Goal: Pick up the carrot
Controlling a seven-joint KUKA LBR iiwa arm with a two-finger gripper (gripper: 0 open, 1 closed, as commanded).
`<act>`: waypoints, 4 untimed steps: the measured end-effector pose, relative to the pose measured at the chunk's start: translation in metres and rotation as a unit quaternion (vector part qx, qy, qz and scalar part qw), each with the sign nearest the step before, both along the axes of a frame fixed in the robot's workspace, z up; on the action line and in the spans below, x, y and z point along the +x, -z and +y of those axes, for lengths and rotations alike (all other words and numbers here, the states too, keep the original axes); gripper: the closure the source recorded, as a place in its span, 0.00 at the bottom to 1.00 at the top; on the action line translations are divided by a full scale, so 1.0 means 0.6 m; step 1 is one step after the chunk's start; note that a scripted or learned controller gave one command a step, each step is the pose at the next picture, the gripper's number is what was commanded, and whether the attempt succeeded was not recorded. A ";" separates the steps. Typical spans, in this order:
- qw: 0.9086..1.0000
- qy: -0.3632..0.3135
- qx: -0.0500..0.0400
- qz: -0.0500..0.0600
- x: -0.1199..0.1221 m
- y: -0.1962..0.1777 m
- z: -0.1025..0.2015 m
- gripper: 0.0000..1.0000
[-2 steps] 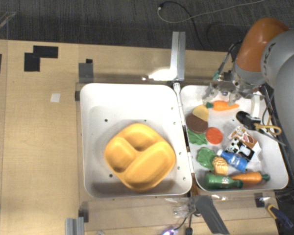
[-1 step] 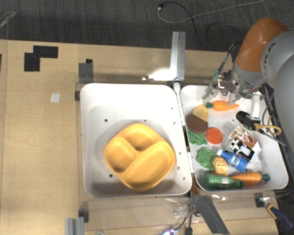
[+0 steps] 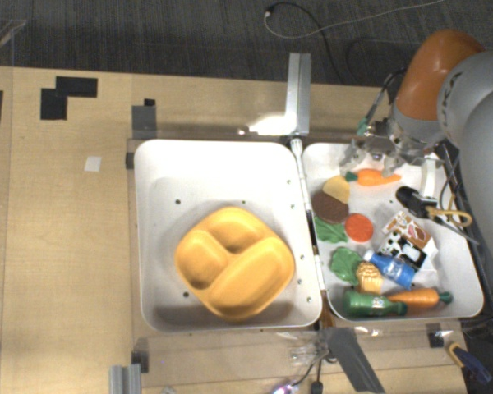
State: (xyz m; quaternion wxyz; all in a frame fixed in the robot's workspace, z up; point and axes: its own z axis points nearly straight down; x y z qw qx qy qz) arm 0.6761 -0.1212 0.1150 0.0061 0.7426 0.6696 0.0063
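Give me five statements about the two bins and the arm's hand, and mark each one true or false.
1. The yellow divided plastic plate lies in the left white bin. True.
2. The small orange carrot lies in the left bin. False: it lies near the far end of the right white bin.
3. The hand is over the far end of the right bin, close to the carrot. True.
4. The green bottle stands upright. False: it lies on its side at the near edge.
5. The red round piece sits on the yellow plate. False: it is in the right bin.
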 end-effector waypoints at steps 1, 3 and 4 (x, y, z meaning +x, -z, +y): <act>1.000 0.023 0.008 0.002 0.004 0.028 -0.077 0.00; 0.998 0.070 0.003 0.008 -0.011 0.049 -0.127 0.00; 0.965 0.264 0.003 0.009 -0.011 -0.008 -0.117 0.00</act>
